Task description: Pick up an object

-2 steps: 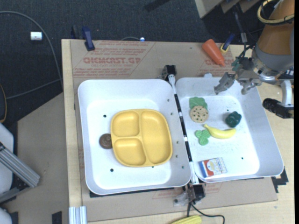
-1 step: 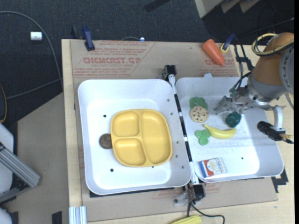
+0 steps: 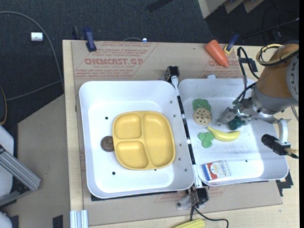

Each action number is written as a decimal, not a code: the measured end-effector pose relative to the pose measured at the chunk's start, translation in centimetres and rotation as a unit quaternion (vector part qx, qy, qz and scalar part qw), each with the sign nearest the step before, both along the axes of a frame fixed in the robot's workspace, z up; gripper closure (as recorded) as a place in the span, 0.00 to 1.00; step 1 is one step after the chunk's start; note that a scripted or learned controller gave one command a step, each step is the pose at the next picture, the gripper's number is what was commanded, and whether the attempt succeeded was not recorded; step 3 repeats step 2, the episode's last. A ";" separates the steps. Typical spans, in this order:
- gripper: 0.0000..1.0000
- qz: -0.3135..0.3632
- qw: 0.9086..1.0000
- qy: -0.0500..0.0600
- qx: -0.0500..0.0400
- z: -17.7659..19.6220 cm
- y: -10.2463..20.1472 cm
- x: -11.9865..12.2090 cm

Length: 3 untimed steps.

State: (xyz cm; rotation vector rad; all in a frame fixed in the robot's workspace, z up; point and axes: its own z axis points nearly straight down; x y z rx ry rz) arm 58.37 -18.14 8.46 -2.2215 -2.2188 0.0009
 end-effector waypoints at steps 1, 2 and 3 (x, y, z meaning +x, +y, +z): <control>1.00 0.000 1.000 -0.001 0.000 1.0 0.0 0.1; 1.00 0.002 1.000 -0.002 0.000 10.1 9.7 -2.7; 1.00 0.002 1.000 -0.002 0.000 10.1 9.7 -2.7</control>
